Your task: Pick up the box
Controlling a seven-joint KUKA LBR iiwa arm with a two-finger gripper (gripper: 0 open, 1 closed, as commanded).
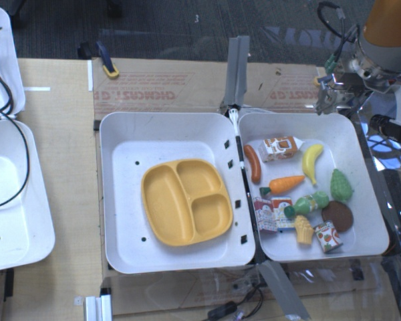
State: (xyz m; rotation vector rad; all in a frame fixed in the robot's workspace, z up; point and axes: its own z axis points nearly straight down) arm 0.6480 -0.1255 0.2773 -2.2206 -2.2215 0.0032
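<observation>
A: Where is the box (281, 147)?

B: It lies in the right bin (358, 149), toward the far side, on its side with an orange and white label. Nothing touches it from above.

A: What lies around it?

B: A sausage (253, 163) sits just to its left, a banana (312, 162) just to its right, and a carrot (287, 184) nearer the camera. Further toward the near edge there are a small carton (328, 237), a corn cob (303, 231), a brown round piece (337, 215), a green leafy piece (341, 184), and flat packets (272, 214) beside a green vegetable (306, 204).

A: And the left bin (117, 179)?

B: It holds a yellow divided plate (187, 200), lying flat near the middle.

A: Where is the arm?

B: The gripper (335, 93) hangs above the far right corner of the right bin, well apart from the box, with the orange band (389, 9) above it. Whether the fingers are spread or pressed together, I cannot tell. Both bins rest on the counter (60, 146).
</observation>
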